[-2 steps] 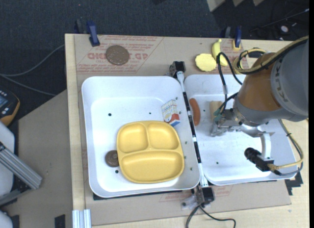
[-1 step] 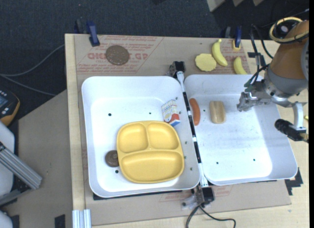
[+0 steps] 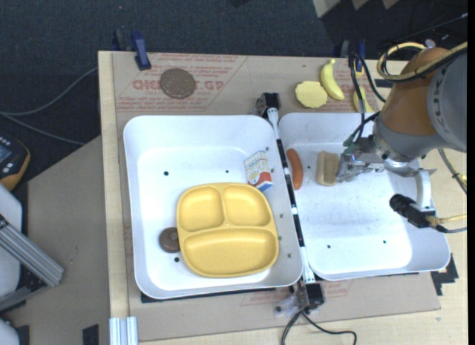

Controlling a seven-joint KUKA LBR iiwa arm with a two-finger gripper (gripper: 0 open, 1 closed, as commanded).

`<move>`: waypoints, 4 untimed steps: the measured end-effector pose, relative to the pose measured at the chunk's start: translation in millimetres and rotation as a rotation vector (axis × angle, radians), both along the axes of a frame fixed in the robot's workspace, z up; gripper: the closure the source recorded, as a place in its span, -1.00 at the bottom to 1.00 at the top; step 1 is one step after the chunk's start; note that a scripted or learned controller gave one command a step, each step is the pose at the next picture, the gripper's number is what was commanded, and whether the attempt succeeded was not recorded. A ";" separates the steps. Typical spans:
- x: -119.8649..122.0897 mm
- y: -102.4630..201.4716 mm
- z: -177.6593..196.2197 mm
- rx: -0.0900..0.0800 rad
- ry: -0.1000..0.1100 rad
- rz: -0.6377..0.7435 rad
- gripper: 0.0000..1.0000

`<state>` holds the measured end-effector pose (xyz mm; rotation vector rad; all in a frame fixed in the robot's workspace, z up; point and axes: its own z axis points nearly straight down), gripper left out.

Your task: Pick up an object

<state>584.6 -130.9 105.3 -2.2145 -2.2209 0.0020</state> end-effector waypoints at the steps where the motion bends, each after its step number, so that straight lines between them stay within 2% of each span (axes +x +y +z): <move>1: -33.7 39.6 -22.2 0.000 0.001 0.000 1.00; 2: -24.3 -6.7 57.1 -0.008 -0.014 -0.006 1.00; 3: -25.9 -3.4 51.8 -0.004 -0.005 -0.003 -1.00; 4: 27.5 39.9 -24.9 -0.004 -0.006 0.002 -1.00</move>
